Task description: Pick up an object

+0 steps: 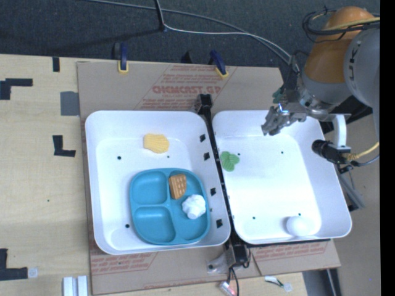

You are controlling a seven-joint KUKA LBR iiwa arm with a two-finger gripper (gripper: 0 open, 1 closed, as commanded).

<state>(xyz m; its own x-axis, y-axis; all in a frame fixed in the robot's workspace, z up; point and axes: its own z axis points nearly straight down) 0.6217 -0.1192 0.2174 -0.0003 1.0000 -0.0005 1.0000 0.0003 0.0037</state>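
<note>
Approach step: tool [272,124] hovers over right bin [321,184] far edge, finger state unclear, nothing held. Next: descend onto green object [229,161].

This looks like a robot lab, not a home. A big grey and orange robot arm [345,48] leans over a table [37,184] with black tape marks [62,145] stuck on it, and a sheet of cardboard [179,88] is held down by blue and yellow clamps [123,59]. Two white bins [102,128] sit side by side on the cardboard with toy food like a waffle [178,185] on a blue tray [148,193], and long wires [185,23] run across the dark carpet floor [74,23] behind.
</note>
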